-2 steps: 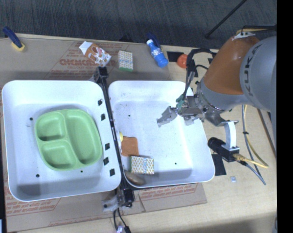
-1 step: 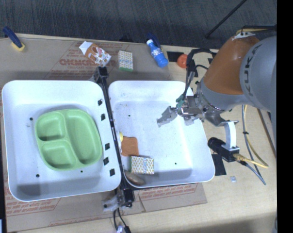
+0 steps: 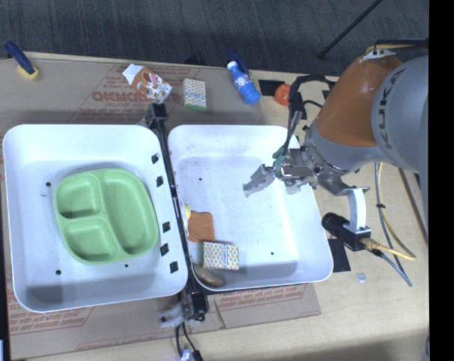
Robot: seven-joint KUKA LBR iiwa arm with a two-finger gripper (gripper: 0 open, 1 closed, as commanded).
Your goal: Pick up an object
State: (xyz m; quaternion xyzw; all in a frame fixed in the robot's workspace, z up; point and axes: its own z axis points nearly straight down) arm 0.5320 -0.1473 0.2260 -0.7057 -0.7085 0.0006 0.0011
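Observation:
My gripper (image 3: pixel 258 180) hangs over the middle of the right bin (image 3: pixel 302 235), reaching in from the right, with nothing seen in it. Left of it and nearer the front, on the bin floor, lie an orange-brown piece (image 3: pixel 201 226), a small patterned box (image 3: pixel 221 256) and a dark brown item (image 3: pixel 209 277) at the front rim. A small yellow bit (image 3: pixel 187 213) sits against the divider. A green divided plate (image 3: pixel 105 214) lies in the left bin (image 3: pixel 24 156).
Behind the bins on the cardboard lie a snack packet (image 3: pixel 146 83), a small patterned box (image 3: pixel 194 94), a blue bottle (image 3: pixel 244 83) and a red item (image 3: pixel 282 92). A blue and yellow clamp (image 3: pixel 20 60) sits at the far left. Cables trail at the right.

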